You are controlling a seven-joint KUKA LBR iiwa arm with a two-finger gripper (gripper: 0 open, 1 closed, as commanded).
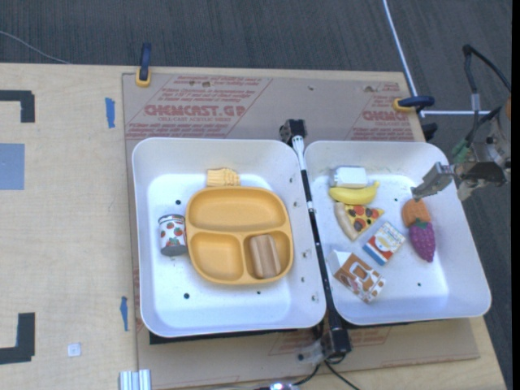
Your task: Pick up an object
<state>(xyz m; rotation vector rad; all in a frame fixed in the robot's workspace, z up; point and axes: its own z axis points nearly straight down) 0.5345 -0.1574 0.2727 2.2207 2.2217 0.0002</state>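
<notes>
The jaws point(429, 185) hang at the right bin's point(467, 299) far edge; I cannot tell whether they are spread or pressed together. Just below them lies a small orange toy fruit point(415, 212), touching purple grapes point(422, 240). It is probably light, hard, slippery plastic, best pinched across its rounded middle.

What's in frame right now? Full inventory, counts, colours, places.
Bins: 2, white, side by side on the bench.
Divided tray: 1, yellow, left bin.
Hot dog: 1, tan, tray's lower right compartment.
Can: 1, red and white, left of tray.
Banana: 1, yellow, right bin.
Pizza slice: 1, below banana.
Cartons: 2, mostly white, right bin centre.
Carrot: 1, orange.
Grapes: 1, purple, below carrot.
Gripper: 1, grey, right bin's upper right.
</notes>
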